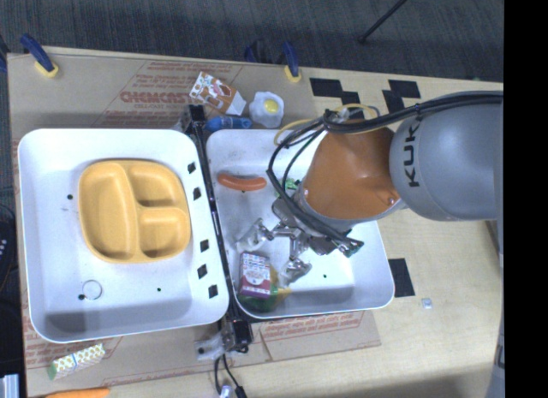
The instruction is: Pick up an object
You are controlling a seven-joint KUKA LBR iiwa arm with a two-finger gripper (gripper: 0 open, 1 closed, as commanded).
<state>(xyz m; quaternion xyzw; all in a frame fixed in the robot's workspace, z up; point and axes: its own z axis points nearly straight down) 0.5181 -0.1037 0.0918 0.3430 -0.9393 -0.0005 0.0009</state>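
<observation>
Gripper [278, 246] hangs low inside the right bin [372, 281], its metal fingers spread apart with nothing between them. Just below its tips lies a small dark-red packet [254, 273], resting on a green item [267, 298] that is mostly hidden beneath it. A hot dog toy [242, 182] lies apart toward the bin's far wall. Bare bin floor remains to the right of the packet; the near rim is close. The orange band and grey arm [445, 161] cover the bin's far right corner, and black cables [295, 144] loop over its upper part. In the left bin [34, 216] sits a yellow divided tray [134, 209], well clear of the walls. Beyond the bins, a white-and-yellow object [266, 107] is hard to identify.
</observation>
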